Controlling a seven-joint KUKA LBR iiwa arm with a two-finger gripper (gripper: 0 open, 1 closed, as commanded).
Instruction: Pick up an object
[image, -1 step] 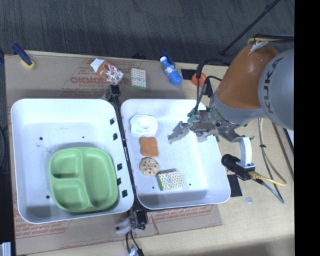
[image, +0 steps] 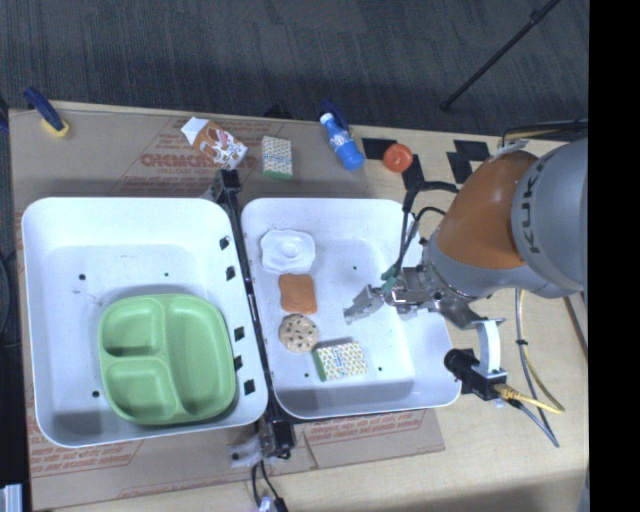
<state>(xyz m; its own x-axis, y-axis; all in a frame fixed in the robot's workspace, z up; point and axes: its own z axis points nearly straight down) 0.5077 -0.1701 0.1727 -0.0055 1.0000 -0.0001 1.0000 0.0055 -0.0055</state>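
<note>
Two white bins sit side by side on my worktop (image: 480, 440). My left bin (image: 60, 240) has a green tray (image: 165, 355) with three compartments, lying toward the near side. My right bin (image: 340, 215) carries four small things in a loose column along its left half: a white lid-like piece (image: 288, 248) at the far end, an orange-brown slab (image: 298, 293) just below it, a speckled cookie (image: 298, 332) touching that slab's near edge, and a patterned packet (image: 341, 360) just beside the cookie, toward the near wall.

My arm (image: 500, 225) comes in from the right, over the right bin's rim. The pincer (image: 362, 305) hangs over the bin floor, to the right of the slab and apart from it. I see nothing between its tips, though I cannot tell from this slant whether it is spread or closed.

Beyond the bins, on the cardboard, lie a wrapped snack (image: 215, 145), a small patterned box (image: 277, 157), a blue bottle (image: 343, 142) on its side and an orange ball (image: 398, 156). A blue and yellow clamp (image: 46, 112) grips the far left corner.
</note>
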